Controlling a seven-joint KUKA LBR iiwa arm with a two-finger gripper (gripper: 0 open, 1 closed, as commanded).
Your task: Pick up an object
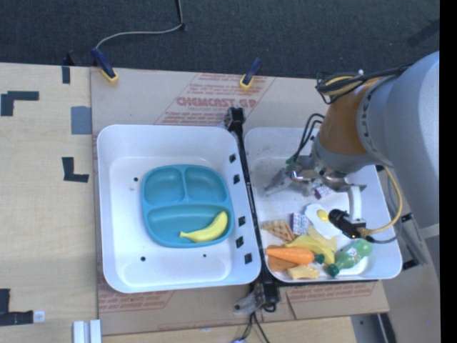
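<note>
Camera view, carrot (290, 254), waffle (279, 229), banana (206, 229) on plate (178, 191)

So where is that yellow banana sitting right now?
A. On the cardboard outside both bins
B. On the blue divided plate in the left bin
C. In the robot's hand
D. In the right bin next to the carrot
B. The banana lies in the large lower compartment of the blue plate, which sits in the left bin; the carrot is over in the right bin.
</note>
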